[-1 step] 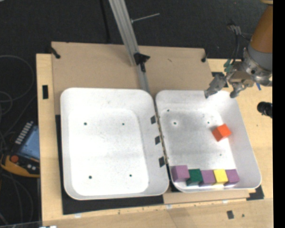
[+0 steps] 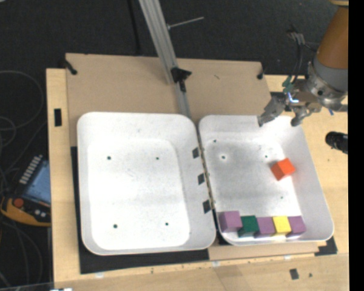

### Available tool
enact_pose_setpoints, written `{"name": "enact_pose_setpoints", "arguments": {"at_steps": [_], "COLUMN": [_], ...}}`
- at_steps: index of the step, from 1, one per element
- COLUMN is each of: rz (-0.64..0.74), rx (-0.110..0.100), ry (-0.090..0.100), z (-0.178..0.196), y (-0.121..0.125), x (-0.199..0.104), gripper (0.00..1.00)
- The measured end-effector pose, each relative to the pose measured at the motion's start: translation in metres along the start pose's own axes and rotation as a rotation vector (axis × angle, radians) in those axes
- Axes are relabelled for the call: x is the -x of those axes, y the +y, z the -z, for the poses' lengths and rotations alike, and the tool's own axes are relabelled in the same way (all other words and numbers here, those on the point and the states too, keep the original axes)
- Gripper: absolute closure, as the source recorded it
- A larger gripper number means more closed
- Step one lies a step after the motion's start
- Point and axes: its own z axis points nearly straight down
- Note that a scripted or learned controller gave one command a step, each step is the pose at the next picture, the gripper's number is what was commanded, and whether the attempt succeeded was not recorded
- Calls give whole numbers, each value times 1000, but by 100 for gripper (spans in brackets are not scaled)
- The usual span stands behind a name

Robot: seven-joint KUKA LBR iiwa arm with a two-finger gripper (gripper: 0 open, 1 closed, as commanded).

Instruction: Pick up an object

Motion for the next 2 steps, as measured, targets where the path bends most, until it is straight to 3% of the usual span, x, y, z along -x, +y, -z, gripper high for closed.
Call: {"name": "enact_pose_setpoints", "arguments": {"at_steps": [1,2], "rz": [0,1], "rx": [21,22], "ry": [-9,-10], "z": [-162,-167], "y": [-27,-34], "x": [57,59], "gripper": [0,0]}}
